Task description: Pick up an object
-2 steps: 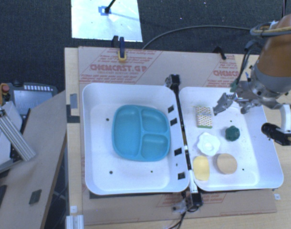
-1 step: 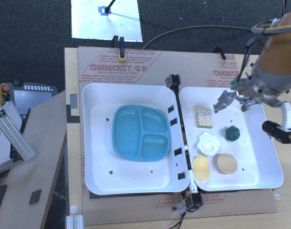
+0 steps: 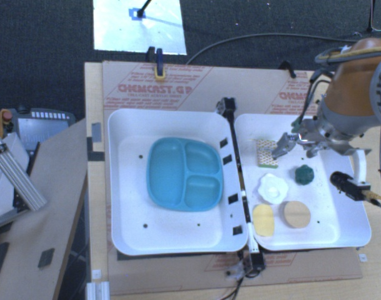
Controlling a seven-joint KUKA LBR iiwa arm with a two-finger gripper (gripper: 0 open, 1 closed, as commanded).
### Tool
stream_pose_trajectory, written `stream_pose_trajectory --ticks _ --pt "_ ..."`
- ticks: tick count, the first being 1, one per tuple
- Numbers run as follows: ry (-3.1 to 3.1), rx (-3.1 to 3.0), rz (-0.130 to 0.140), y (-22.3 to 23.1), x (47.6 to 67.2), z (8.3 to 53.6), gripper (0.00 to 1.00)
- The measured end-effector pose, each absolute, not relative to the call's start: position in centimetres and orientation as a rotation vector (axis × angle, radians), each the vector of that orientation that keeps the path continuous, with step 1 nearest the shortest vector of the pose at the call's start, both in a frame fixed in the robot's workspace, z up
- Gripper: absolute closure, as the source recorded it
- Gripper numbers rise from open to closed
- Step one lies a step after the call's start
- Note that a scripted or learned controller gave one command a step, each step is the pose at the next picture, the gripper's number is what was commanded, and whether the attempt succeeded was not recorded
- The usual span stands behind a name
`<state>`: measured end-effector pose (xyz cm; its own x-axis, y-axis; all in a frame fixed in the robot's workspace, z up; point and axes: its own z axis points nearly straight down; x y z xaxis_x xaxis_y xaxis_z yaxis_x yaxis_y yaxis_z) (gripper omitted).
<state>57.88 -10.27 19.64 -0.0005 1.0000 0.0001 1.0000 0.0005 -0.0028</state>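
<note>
The gripper (image 3: 283, 147) hangs low over the right bin (image 3: 350, 233), at the far-left part of it, and its tip is just beside a small checkered piece (image 3: 265, 152), on that piece's right edge. Whether the tip already touches the piece I cannot tell. How wide the gripper is open I also cannot tell (the tip is small and blurred here), and nothing is seen clearly held in it.

The other things that could be picked lie toward the camera from the gripper: a dark green lump (image 3: 304, 174) near it and to its right, a white fried-egg shape (image 3: 273, 189) just below it, then a yellow piece (image 3: 263, 220) and a tan round disc (image 3: 297, 214) farther on. The blue divided plate (image 3: 183, 172) is well apart, in the left bin (image 3: 125, 167).

To do this step well, I judge the checkered piece is the natural target. The gripper should be centred over it before it goes down, because it now stands off to one side, and a flat thin piece slips out easily. Also it lies close to the bin's left wall, so the closing should not push it against this wall.
</note>
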Motion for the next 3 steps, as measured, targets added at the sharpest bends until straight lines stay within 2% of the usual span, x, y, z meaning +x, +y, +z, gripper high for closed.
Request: stream_pose_trajectory --ticks 2,3 --pt "-2.220 -2.219 0.003 -10.7 57.8 8.2 0.00" --pt "-2.221 -2.223 -0.001 -10.7 57.9 9.6 1.00"
